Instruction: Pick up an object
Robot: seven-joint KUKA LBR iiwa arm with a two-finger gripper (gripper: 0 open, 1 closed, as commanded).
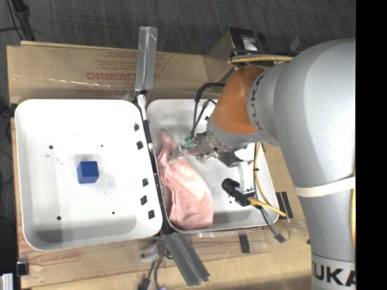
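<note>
Camera view, looking down: my claw [195, 145] hangs in the right bin [181, 113], at the upper end of a pink cloth [187, 192] lying along that bin's left wall. I cannot tell whether the claw is apart or together. Limp cloth may slip free or snag the wall. A blue cube [88, 171] sits mid left bin [42, 138]. Cardboard [72, 71] underlies both bins, with dark floor [91, 11] beyond.

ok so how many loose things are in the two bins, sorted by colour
blue: 1, the small blue cube in the white bin on the view's left
pink: 1, the crumpled pink cloth in the white bin on the view's right
total: 2
</note>
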